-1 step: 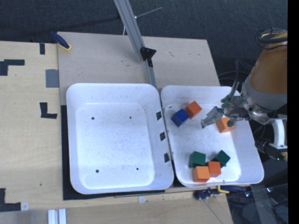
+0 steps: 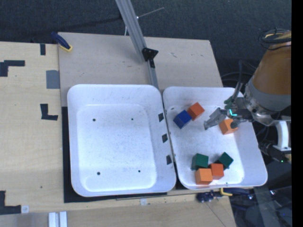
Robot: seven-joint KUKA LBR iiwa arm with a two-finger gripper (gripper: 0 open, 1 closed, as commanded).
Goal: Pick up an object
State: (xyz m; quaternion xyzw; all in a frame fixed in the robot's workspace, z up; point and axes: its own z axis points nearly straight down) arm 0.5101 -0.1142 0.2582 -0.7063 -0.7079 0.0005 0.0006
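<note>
Camera view: two-finger gripper (image 2: 221, 120) sits over the upper right part of the right-hand shallow white bin (image 2: 246, 148), on the end of the grey arm with the orange band (image 2: 273, 74) coming in from the right. Fingers look spread; one grey finger (image 2: 211, 120) angles out to the left. A small orange cube (image 2: 228, 126) sits just right of that finger, touching or right under the gripper body. Can't tell from this angle if the cube is actually between the fingers or just lying on the bin floor beneath them, so not calling it a grasp.

Left of the gripper, same bin: another orange cube (image 2: 196, 110) with a blue cube (image 2: 182, 119) touching it on its lower left side.

Near the front edge of that bin, a cluster: dark green block (image 2: 200, 161), second dark green block (image 2: 226, 160), an orange-red cube (image 2: 217, 170) between and below them, and a larger orange cube (image 2: 204, 175) at front left of the cluster. All four packed close, touching or nearly.

Left-hand shallow white bin (image 2: 113, 141) butts against the right one. Both sit on the pale wooden bench (image 2: 28, 141). A grey metal bar (image 2: 132, 22) runs diagonally down from the top to the seam between the bins.
</note>
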